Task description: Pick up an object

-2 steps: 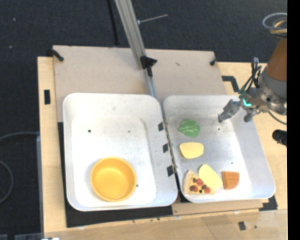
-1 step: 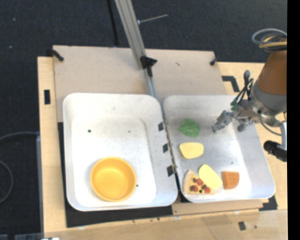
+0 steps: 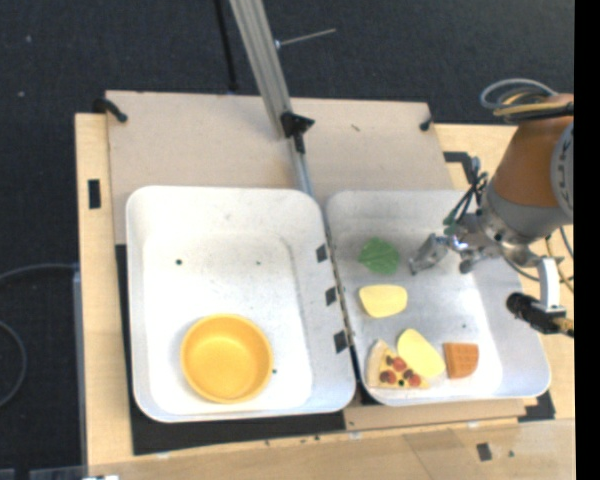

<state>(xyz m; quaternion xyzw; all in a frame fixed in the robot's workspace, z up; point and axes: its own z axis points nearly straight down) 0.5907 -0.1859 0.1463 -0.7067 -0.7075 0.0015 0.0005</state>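
My gripper (image 3: 445,258) hangs over the upper right part of the right bin (image 3: 510,368), fingers spread open with nothing between them. A green leaf-shaped piece (image 3: 379,256) lies just left of it. Below that lies a pale yellow oval piece (image 3: 382,300). Near the bin's front edge sit a yellow wedge (image 3: 419,354), a pizza-like slice with red dots (image 3: 393,370) and an orange block (image 3: 461,359). A yellow bowl (image 3: 226,357) stands in the front of the left bin (image 3: 220,228).
The arm's orange band (image 3: 530,168) and grey wrist reach in from the right over the right bin's edge, with cables beside it. A metal pole (image 3: 265,58) rises slantwise behind the bins. A divider with black clips (image 3: 335,298) separates the two bins.
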